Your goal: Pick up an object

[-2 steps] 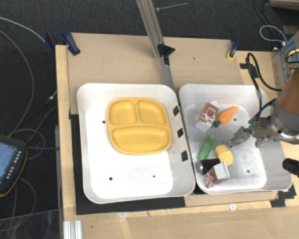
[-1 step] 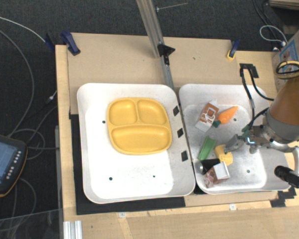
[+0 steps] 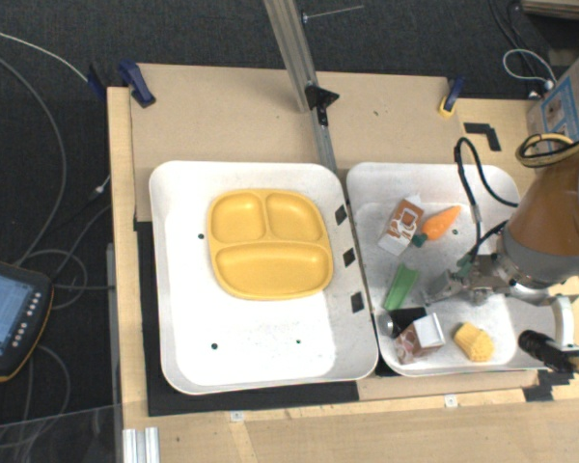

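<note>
The right bin (image 3: pixel 371 206) holds several small items. A brown and white carton (image 3: pixel 402 224) lies at the back, with an orange toy carrot (image 3: pixel 442 221) just right of it. A green flat piece (image 3: pixel 401 285) lies in the middle, above a black piece (image 3: pixel 403 318). A brown and white box (image 3: pixel 426 336) and a yellow corn cob (image 3: pixel 474 341) sit near the front wall. My gripper (image 3: pixel 451 285) hangs low over the right half of this bin, right of the green piece and above the corn. Nothing shows in its grasp.
The left bin (image 3: pixel 179 258) bears a yellow divided plate (image 3: pixel 269 243) at its back half. A metal post (image 3: pixel 294 37) rises behind the bins. A black cable (image 3: pixel 468 181) loops over the right bin's back. The arm's orange band (image 3: pixel 555 210) stands at the right edge.
</note>
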`<control>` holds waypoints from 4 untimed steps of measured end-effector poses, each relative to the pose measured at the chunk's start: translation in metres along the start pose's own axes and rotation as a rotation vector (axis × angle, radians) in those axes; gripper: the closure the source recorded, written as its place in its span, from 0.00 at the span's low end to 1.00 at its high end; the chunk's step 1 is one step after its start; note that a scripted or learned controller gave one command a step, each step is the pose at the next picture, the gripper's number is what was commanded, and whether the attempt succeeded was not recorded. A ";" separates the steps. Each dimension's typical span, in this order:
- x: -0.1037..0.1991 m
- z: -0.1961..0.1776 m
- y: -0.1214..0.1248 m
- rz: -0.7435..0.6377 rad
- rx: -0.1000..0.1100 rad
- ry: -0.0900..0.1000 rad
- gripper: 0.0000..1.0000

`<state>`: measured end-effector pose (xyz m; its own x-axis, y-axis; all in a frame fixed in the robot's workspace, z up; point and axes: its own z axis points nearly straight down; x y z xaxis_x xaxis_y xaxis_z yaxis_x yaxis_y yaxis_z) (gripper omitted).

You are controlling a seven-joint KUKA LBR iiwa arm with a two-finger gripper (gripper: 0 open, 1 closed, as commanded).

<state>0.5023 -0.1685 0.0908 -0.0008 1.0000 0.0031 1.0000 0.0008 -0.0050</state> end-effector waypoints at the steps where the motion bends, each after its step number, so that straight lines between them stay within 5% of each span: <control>1: 0.000 -0.013 0.001 0.001 -0.005 0.000 1.00; 4: 0.008 -0.157 0.001 -0.001 -0.012 -0.005 1.00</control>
<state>0.5045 -0.1606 0.2479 -0.0018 1.0000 -0.0020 1.0000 0.0018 0.0069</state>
